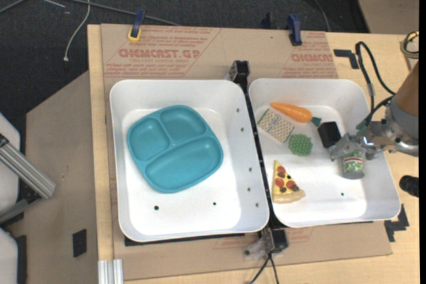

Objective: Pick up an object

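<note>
In the right bin lie an orange carrot, a pale speckled cracker-like block, a small green bumpy piece and a pizza slice. My gripper reaches in from the right and points down over the right side of this bin. It stands to the right of the green piece and apart from it. Something greenish shows at the gripper's tip, but I cannot make out what it is.
The left bin holds a blue divided plate. A black divider runs between the two bins. Brown cardboard lies under both, clamped at the back edge.
</note>
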Controlling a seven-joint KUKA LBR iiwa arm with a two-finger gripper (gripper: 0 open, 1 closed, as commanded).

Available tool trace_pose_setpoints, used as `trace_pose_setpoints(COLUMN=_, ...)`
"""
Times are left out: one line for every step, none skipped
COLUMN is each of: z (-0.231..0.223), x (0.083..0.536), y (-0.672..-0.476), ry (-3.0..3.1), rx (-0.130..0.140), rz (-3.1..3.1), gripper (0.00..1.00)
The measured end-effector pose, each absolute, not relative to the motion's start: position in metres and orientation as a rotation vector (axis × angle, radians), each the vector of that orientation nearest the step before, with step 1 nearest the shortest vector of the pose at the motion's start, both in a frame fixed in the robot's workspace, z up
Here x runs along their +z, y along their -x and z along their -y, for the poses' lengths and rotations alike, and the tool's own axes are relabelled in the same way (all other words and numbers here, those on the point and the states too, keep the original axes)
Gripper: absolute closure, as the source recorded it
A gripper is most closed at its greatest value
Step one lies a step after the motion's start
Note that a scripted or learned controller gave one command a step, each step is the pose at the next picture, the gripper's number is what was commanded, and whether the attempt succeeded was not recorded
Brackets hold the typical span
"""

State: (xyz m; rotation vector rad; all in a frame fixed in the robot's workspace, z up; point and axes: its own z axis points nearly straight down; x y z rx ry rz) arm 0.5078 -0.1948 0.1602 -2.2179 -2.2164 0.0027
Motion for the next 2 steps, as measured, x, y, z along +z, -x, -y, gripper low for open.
trace_pose_setpoints(z=0.1916, x=0.1111, y=-0.5195, ry=2.223, rx=-0.003, rz=2.225, gripper=0.0)
trace_pose_setpoints(z=0.1941, x=0.11, y=-0.524, ry=2.236, rx=-0.013, rz=2.237, gripper=0.0)
